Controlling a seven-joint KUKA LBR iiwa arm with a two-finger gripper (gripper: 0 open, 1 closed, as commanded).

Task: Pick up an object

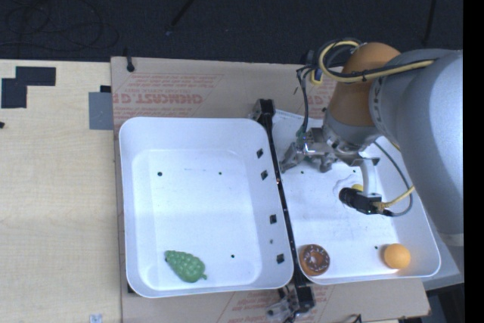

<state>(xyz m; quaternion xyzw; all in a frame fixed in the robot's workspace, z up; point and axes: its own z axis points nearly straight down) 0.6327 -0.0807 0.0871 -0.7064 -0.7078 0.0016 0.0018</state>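
we see gripper low in right bin, grip state unclear; donut, orange ball unpicked.

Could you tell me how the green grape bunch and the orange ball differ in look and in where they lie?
The green grape bunch is knobbly and elongated; the orange ball is smooth and round. The grape bunch lies in the left bin, the ball in the right bin, near its front right corner. The grape bunch looks larger than the ball. Both rest apart from the gripper, near their bins' front edges.
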